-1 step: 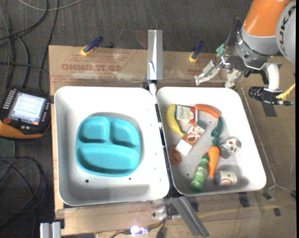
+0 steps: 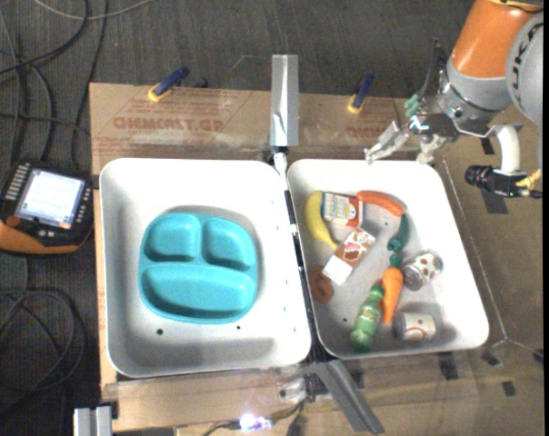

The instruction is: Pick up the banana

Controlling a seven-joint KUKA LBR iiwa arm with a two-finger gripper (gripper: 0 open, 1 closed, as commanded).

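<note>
Far to the left of the gripper, a blue plate (image 2: 200, 277) with three parts sits in the left bin (image 2: 120, 334). The yellow banana (image 2: 317, 222) lies in the right bin (image 2: 465, 325), down and to the left of the gripper, touching a small carton (image 2: 340, 209). An orange carrot (image 2: 392, 293) lies lower down. The gripper (image 2: 404, 143) hangs over the bin's top edge, fingers spread wide, holding nothing.

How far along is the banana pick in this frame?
Nothing looks done: the banana lies in the right bin, against its left wall beside a small carton. In hand: the gripper hangs above the bin's far rim, open and holding nothing. Left: reach, grasp, lift.
</note>
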